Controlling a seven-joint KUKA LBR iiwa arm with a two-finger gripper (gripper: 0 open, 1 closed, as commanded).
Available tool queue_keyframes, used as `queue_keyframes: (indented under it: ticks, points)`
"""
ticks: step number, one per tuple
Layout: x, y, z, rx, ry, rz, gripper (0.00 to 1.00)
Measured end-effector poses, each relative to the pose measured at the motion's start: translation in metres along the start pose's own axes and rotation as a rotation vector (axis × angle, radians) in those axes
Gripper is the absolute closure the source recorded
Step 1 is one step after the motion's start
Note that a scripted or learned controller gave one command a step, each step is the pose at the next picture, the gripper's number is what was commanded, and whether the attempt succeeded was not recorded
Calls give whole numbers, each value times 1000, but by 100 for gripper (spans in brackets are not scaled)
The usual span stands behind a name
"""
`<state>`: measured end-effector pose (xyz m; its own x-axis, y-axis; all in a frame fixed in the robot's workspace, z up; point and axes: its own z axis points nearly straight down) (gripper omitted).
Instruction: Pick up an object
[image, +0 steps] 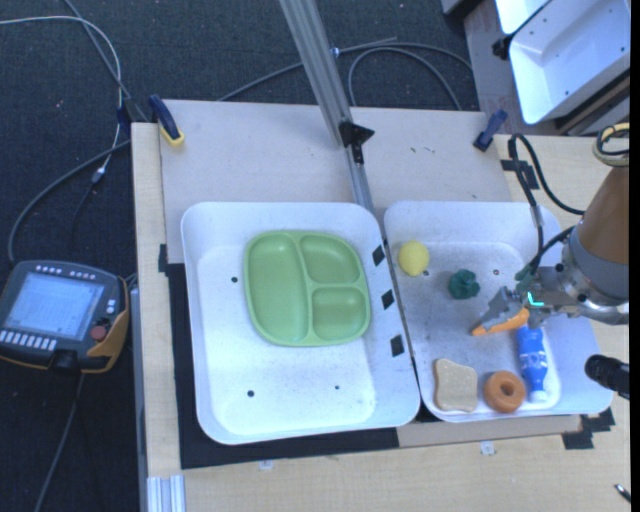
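My gripper (507, 308) is low in the right bin (440, 222), reaching in from the right. It hangs right over a small orange carrot-shaped piece (497, 323), which lies partly under it. A blue and white tube (533, 362) lies just below the gripper. Left of the gripper are a dark green lump (463, 285) and a yellow lemon (413, 258). A slice of toast (456, 385) and a brown donut (505, 391) sit by the bin's near rim.
The left bin (225, 400) holds a light green divided plate (307, 287). A metal post (330, 80) rises from between the bins at the back. Black cables (530, 190) run down to the wrist. A teach pendant (60, 315) rests off the bench at left.
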<state>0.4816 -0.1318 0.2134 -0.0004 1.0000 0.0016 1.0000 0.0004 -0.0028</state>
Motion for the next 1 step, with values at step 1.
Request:
queue_keyframes:
  ticks: [1]
  points:
    - [0,0,0,-1,0,0,0]
